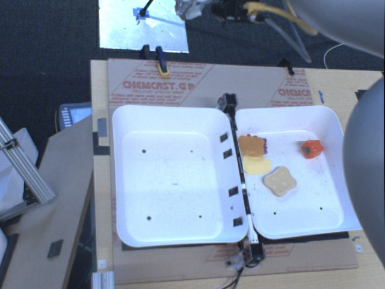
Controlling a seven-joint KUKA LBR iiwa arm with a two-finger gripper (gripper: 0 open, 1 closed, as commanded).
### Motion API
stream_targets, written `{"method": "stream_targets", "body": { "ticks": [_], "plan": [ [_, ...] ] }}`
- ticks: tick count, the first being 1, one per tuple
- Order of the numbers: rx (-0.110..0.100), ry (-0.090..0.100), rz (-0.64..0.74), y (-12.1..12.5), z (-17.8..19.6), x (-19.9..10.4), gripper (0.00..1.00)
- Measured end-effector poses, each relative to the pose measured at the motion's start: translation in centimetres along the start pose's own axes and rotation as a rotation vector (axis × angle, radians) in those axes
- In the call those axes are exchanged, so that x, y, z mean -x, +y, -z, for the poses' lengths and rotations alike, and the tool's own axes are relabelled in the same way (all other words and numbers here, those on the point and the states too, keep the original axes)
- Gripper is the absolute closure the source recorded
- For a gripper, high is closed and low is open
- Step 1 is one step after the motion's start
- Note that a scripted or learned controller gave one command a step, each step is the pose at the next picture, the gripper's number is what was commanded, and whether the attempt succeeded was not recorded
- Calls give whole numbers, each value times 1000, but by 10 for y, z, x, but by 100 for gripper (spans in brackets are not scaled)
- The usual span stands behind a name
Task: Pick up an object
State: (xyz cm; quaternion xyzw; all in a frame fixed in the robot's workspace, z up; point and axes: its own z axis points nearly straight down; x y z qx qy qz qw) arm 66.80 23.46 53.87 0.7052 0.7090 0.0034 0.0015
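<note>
Sitting on the bench, the left bin point(171, 173) shows bare white floor. The right bin point(301, 221) holds an orange-brown piece with a purple edge point(252, 146) near the shared divider, a flat yellow slice point(257, 165) just below it, a tan toast-shaped piece point(280, 181) beside that, and a small red-orange object point(311, 149) well apart. The gripper point(194, 2) hangs at the top edge, cut off and blurred; I cannot tell how it is set. The grey arm point(367, 179) hides the bin's right rim.

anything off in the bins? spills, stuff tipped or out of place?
Nothing stands out. The right bin holds four toy foods lying flat: an orange piece touching a yellow disc, a toast slice and a red piece. No spill or damage visible.
</note>
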Motion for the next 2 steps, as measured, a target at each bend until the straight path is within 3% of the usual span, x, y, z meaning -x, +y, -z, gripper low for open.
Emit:
{"method": "stream_targets", "body": {
  "ticks": [1,2],
  "plan": [
    [-5,-1,0,0,-3,0,0],
    [-2,0,3,0,9,-1,100]
  ]
}}
